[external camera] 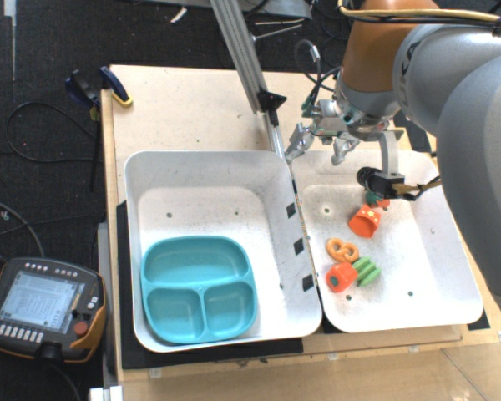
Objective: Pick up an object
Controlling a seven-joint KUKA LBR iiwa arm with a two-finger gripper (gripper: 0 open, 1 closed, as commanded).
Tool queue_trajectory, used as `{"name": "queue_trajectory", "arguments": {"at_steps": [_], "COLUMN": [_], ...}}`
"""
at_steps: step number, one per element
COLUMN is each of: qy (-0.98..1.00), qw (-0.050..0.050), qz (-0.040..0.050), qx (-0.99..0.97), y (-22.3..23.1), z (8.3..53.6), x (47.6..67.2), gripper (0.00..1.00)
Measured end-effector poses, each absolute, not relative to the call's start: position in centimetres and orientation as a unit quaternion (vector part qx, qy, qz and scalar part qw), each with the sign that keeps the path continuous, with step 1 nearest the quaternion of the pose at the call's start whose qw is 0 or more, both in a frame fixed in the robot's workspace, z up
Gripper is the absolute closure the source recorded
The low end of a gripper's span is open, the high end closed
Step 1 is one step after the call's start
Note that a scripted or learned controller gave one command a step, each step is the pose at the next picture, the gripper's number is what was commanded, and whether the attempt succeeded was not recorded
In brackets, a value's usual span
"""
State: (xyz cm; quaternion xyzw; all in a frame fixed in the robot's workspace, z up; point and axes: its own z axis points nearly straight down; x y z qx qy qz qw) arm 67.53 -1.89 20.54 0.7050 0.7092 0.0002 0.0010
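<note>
My gripper (319,147) hangs over the far rim of the right bin (438,303); its two silver fingers are spread open and nothing is between them. In that bin lie an orange cup-shaped toy (365,221), a small orange pretzel (341,248), a red-orange round toy (341,277) and a green ridged piece (366,271) touching it. All of these sit nearer the camera than the gripper, and none touches it.
The left bin (150,174) holds a blue divided tray (199,287) in its near half. A slanted metal pole (242,48) crosses behind the bins. A teach pendant (37,303) lies on the floor to the left, and a blue-and-yellow clamp (100,86) grips the bench's far left corner.
</note>
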Motion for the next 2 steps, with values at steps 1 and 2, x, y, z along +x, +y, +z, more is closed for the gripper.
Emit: {"name": "queue_trajectory", "arguments": {"at_steps": [1,2], "qy": [0.710,0.710], "qw": [0.002,0.002], "qz": [0.0010,0.0005], "qx": [0.704,0.704], "y": [-1.85,-1.85], "z": [21.59,21.54], "x": [67.60,67.58], "gripper": [1.00,0.00]}}
